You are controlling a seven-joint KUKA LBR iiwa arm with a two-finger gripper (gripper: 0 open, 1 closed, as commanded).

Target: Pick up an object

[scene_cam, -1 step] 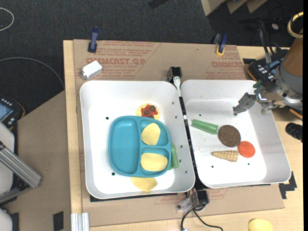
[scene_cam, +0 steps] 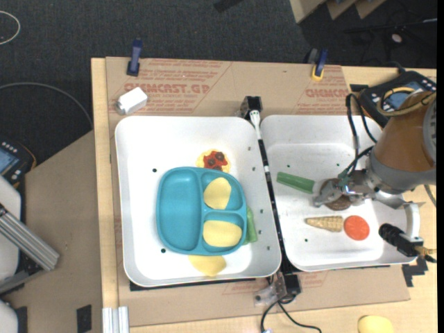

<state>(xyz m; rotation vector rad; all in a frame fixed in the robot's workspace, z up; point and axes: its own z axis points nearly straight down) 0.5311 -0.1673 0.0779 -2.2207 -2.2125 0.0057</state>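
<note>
Grey hand (scene_cam: 331,197) low in right bin (scene_cam: 305,245), grip unclear, brown object (scene_cam: 338,203) half hidden beneath

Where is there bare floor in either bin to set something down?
Right bin: the far strip above the green piece is bare; near the tool, cone and red disc it is crowded. Left bin: the far-left corner beyond the blue tray.
</note>
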